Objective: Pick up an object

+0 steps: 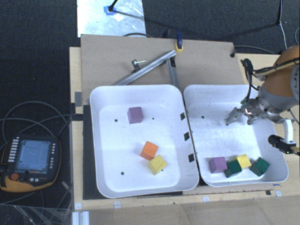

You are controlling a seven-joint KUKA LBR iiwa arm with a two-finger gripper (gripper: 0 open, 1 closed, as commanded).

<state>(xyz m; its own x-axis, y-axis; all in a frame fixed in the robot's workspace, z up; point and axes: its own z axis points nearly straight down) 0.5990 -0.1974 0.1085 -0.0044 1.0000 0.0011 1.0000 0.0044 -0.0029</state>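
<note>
Blocks lie in both bins, none between the jaws. We see the gripper (240, 114) over the right bin (220, 93), in its upper half, fingers spread wide with nothing in them. Along that bin's near wall sit a purple block (217, 164), a dark green block (232, 168), a yellow block (243, 161) and a second green block (260, 166), packed close together. In the left bin (108, 97) we see a purple cube (135, 115) well apart from an orange cube (149, 150) touching a yellow cube (157, 164). A pendant (29, 163) lies left of the surface (140, 50).
</note>
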